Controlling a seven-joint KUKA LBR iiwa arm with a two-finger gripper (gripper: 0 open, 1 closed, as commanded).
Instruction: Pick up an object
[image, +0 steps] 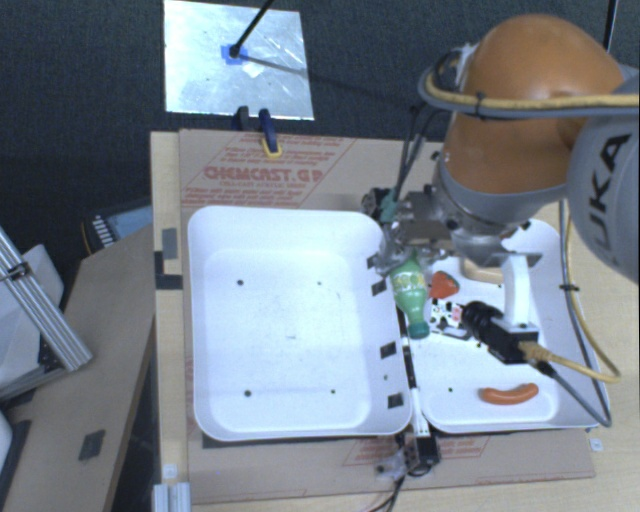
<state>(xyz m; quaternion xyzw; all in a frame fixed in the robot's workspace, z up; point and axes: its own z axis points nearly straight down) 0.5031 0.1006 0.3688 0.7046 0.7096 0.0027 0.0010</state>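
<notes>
One green bottle (410, 297) lies at the right bin's (560, 415) nine o'clock edge under the gripper (405, 235), whose state I cannot tell; likely light, slick plastic, best gripped mid-body.

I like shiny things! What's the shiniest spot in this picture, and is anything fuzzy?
Camera view: the silver sheet above the bins glares brightest; the arm's orange band looms close and soft-edged; the left bin is evenly lit, with faint shadows.

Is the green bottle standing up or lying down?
Lying down. The green bottle rests lengthwise along the right bin's left wall, just below the gripper.
</notes>
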